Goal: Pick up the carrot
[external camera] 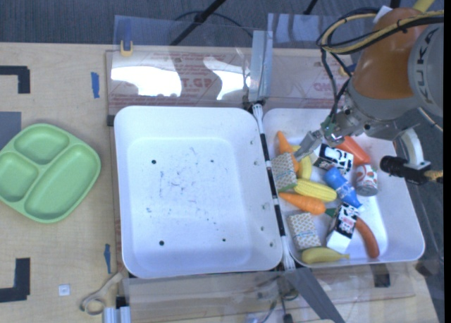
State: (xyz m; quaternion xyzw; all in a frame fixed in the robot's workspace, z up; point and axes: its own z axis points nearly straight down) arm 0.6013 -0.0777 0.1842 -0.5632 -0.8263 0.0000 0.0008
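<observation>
Carrot (303,202) crowded between corn (316,190) and cracker (304,229); jaws' state indiscernible.

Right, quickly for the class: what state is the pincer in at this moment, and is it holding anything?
Pincer: over the right bin, above the toy food; open or closed cannot be told. No carrot seen in it.

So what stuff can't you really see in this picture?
- Camera view: the arm covers the back corner of the right bin.
- Toys are piled together; the carrot lies partly under the corn.
- The labels on the small cartons are too small to read.
</observation>
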